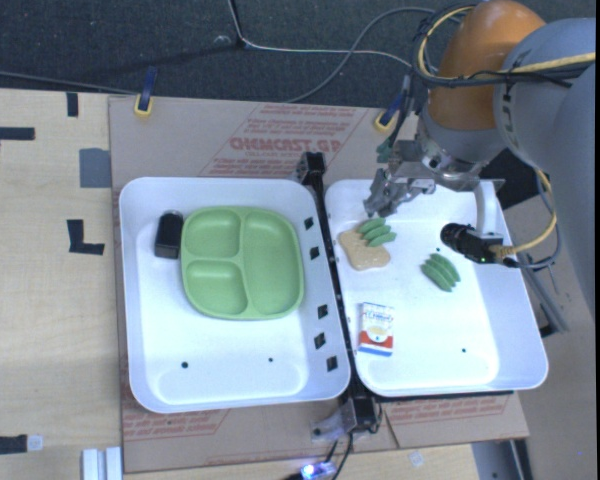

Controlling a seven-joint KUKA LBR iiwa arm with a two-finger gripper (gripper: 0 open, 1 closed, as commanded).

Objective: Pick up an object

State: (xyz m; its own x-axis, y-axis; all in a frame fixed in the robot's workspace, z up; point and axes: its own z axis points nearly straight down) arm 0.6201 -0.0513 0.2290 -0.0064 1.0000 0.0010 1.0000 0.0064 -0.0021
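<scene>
I've got the claw (382, 200) hovering just above the green pod (376, 232), which lies diagonally; finger spread, can't tell.

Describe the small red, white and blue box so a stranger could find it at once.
Look in the right bin, the one the arm reaches over. Near its left wall, toward the front, lies the box. Unlike the green pods and the tan piece farther back, it is flat, rectangular and printed.
</scene>
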